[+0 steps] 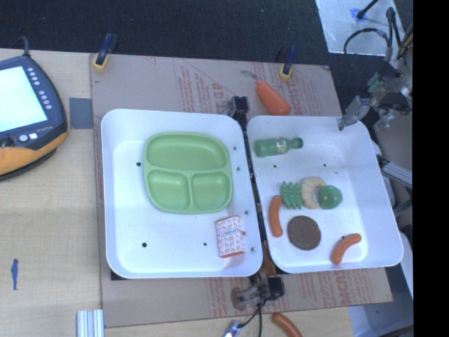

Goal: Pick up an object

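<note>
The right bin (365,153) holds a green bottle (277,146) lying near its far edge. Below it sit a green ridged toy (291,194), a pale yellow piece (312,186) and a green round fruit (330,197), close together. Further forward are a brown patty (304,232) and two orange sausages (275,215) (346,248). In the left bin (123,209) lie a green divided plate (188,172) and a small red-and-white carton (229,236). My gripper (349,114) hangs at the right bin's far right corner, apart from every object.
An orange carrot (272,98) lies on the board beyond the bins, and another sausage (287,323) lies in front of them. A teach pendant (28,111) rests at the far left. Clamps (104,51) (286,62) hold the board's far edge.
</note>
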You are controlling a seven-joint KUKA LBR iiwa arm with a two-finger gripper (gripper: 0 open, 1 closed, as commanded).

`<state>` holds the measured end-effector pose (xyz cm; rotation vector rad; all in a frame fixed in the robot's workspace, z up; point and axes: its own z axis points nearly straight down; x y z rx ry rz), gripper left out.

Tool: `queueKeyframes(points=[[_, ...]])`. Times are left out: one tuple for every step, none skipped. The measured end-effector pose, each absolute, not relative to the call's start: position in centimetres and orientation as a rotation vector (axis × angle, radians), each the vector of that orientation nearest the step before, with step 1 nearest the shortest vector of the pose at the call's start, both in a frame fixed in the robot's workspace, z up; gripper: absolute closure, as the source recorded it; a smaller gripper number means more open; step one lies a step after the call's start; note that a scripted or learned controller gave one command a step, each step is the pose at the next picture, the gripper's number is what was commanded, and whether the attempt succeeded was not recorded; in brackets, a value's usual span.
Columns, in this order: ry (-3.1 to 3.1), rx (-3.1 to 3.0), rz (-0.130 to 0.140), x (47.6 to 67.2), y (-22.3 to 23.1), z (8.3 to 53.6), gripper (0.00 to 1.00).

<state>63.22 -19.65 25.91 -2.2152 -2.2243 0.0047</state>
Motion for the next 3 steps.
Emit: queueKeyframes(points=[[-2.225,-2.213,0.007,57.0,-20.3,16.6,0.0],[-2.225,-2.215,0.006,53.6,-18.8,16.2,0.0],[-2.225,-2.212,0.006,54.3,-16.0,9.1,0.0]])
